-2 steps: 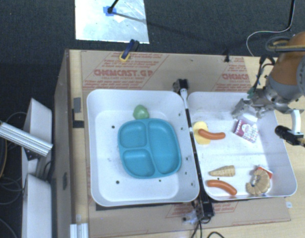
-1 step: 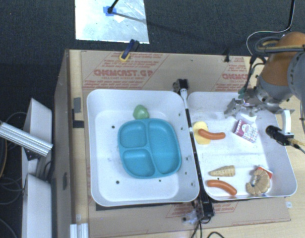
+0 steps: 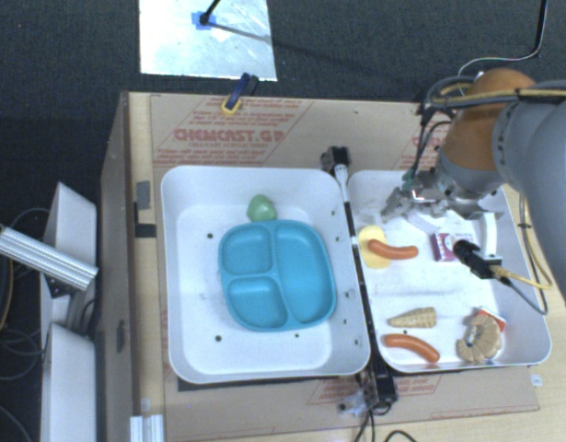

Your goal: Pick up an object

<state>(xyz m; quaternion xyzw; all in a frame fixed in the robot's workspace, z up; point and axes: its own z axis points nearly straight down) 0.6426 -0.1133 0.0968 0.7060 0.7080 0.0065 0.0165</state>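
The pincer (image 3: pixel 404 203) hangs over the far end of the right bin (image 3: pixel 526 288), and I cannot tell how it is set from here. Nothing can be seen in it. The closest thing to pick is the little orange hot dog (image 3: pixel 393 250); it lies just below the pincer, a bit nearer to us, and leans on a yellow round piece (image 3: pixel 371 250) next to the wall between the two bins. The hot dog looks like a small toy, so I think it is light and a bit smooth, and it may roll. The best place to take it is across its thin middle, from above. The yellow piece touches it, so the pincer could bump that too. Farther from the pincer, toward the near end of the bin, lie a cone (image 3: pixel 413 318), another hot dog (image 3: pixel 411 346) and a pretzel (image 3: pixel 479 337). These look light too. A small purple box (image 3: pixel 444 246) sits to the side of the pincer, under the arm. Over in the left bin (image 3: pixel 195 339) are a blue plate (image 3: pixel 275 274) and a green ball (image 3: pixel 260 208), well apart from the pincer.
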